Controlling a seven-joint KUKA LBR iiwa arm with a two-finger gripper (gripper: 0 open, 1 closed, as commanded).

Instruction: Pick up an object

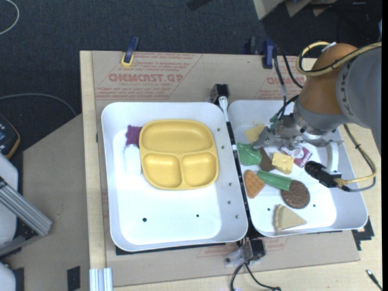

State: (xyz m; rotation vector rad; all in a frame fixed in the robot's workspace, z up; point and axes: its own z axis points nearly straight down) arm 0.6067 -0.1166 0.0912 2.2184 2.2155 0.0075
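Observation:
My gripper point(277, 139) hangs low over the upper middle of the right bin point(347, 218), reaching in from the right. Directly under and beside it lie a pale yellow cheese cube point(282, 162), a small brown piece point(266, 160) and a yellow chunk point(255, 132). A green leafy piece point(248, 154) lies just left of them. Nearer the front are an orange waffle point(253, 183), a green pod point(276, 180), a round brown cookie point(296, 194) and a beige wedge point(288, 218). A red-and-white packet point(301, 156) peeks out beside the wrist.
The left bin point(176, 226) holds a yellow divided tray point(179, 152), with a purple item point(133, 134) and a white bottle point(131, 160) against the tray's left side. The raised rims of the two bins meet in the middle.

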